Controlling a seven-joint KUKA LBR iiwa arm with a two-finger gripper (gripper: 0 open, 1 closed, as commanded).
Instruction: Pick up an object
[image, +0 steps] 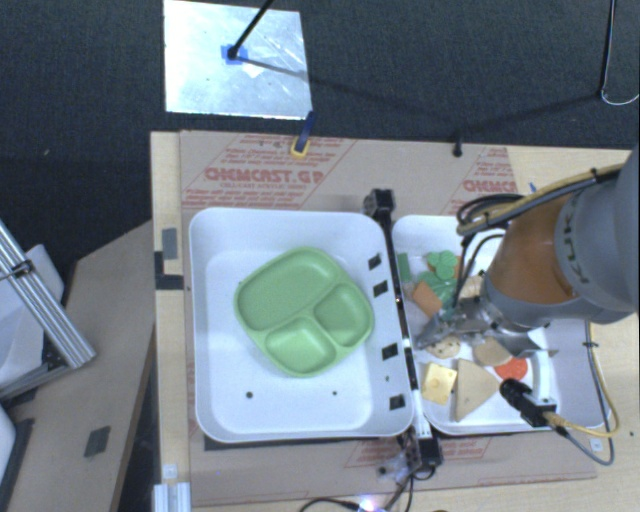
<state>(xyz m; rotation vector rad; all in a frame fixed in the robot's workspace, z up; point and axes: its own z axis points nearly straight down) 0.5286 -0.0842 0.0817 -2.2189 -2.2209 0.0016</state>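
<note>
Standing over the bench, I note the arm (560, 260) reaching in from the right and bent down into the right-hand bin (560, 425). The gripper (445, 328) sits low among the clutter near that bin's left wall. Whether it is open, closed or gripping anything cannot be told from here; the metal parts blur into the objects beneath.

The candidates for picking all lie in the right-hand bin: a green piece (440, 266) towards the back, an orange-brown piece (427, 297) just beside it, a pale yellow block (439, 381) and a cream wedge (474, 389) at the front, touching or nearly so, and a red piece (512, 367) partly under the wrist. The left-hand bin (215, 330) carries a green divided tray (305, 310), well apart from the tool.

Judgement: the grasp is at the descent or closing stage, not yet proven. To do it well, the tool should settle on one item only, centred, with room on both sides. The pile here is tight, so a neighbour may be nudged or pinched along with the target. The bin wall close on the left limits clearance. A straight vertical lift, slow at first, would show whether anything is truly held.
</note>
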